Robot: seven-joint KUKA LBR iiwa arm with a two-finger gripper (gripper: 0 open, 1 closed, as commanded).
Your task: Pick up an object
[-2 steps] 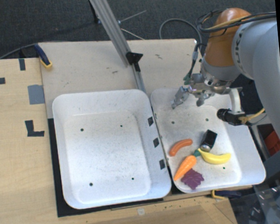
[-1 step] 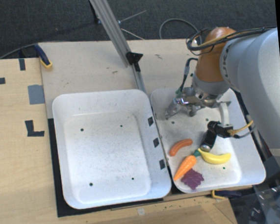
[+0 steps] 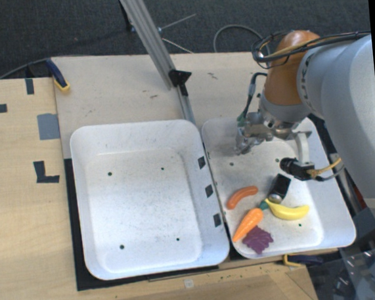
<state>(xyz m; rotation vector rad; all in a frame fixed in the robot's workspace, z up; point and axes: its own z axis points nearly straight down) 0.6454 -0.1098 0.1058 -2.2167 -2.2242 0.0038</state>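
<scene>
Though lying well apart from the grey two-finger gripper (image 3: 246, 140), looked light, stiff, slick: orange plastic toy carrot (image 3: 247, 223), at near end of right white bin (image 3: 328, 226), just beside purple toy grape cluster (image 3: 257, 239). Probably best pinched across thick middle. Could not tell gripper's opening.

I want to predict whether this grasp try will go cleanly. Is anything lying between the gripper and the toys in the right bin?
Nothing visible does. The gripper hangs over the bare far part of the right bin, and the sausage, carrot, banana and purple grapes lie nearer the front with open floor between.
</scene>
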